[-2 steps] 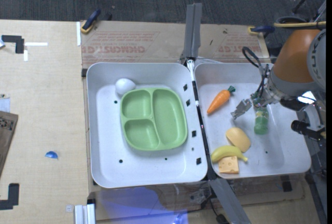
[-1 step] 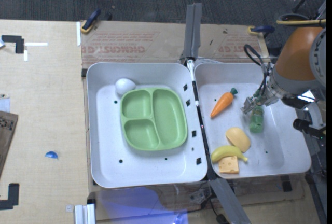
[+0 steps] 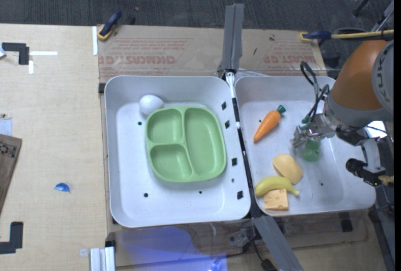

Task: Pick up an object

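Note:
The right bin [image 3: 333, 193] holds an orange carrot [image 3: 267, 125] with a green top, a pale yellow rounded piece [image 3: 287, 167], a banana [image 3: 274, 185] and a cheese wedge [image 3: 276, 200]. A small green object [image 3: 311, 152] lies near the bin's middle. My gripper [image 3: 306, 137] is low in this bin, right over the green object's upper edge and to the right of the carrot. How the gripper meets the green object is hidden by the wrist.
In the left bin [image 3: 125, 201] a green divided plate [image 3: 185, 143] lies flat, with a white ball [image 3: 150, 103] at its upper left corner. A grey divider bar [image 3: 233, 44] stands behind the bins. The arm's orange band [image 3: 360, 75] hangs over the right bin's far right side.

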Robot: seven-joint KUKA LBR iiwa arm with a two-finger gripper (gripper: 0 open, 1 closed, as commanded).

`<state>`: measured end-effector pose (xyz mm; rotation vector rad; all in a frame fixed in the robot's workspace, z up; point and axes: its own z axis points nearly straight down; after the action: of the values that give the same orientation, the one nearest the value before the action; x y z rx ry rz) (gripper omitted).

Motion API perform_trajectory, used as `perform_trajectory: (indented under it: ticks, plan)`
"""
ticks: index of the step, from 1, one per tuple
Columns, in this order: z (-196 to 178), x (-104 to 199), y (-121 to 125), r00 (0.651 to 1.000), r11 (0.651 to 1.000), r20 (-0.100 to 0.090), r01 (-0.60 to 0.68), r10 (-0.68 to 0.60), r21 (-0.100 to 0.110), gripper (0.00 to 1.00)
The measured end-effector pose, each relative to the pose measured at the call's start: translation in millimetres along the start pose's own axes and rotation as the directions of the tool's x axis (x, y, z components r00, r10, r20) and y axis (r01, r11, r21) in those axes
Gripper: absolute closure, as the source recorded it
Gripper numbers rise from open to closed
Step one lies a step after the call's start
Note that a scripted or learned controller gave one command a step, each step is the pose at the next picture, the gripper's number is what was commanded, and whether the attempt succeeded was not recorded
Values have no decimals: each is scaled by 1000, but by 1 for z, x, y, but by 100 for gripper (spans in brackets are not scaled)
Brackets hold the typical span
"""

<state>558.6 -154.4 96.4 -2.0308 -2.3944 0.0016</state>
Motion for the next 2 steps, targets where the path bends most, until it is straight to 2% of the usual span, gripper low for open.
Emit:
perform_trajectory:
  ticks: [1, 2]
  plan:
    - [5, 22, -78, 979, 979, 1, 205, -205, -1, 100]
    - [-94, 100, -65, 997, 997, 2, 73, -73, -1, 100]
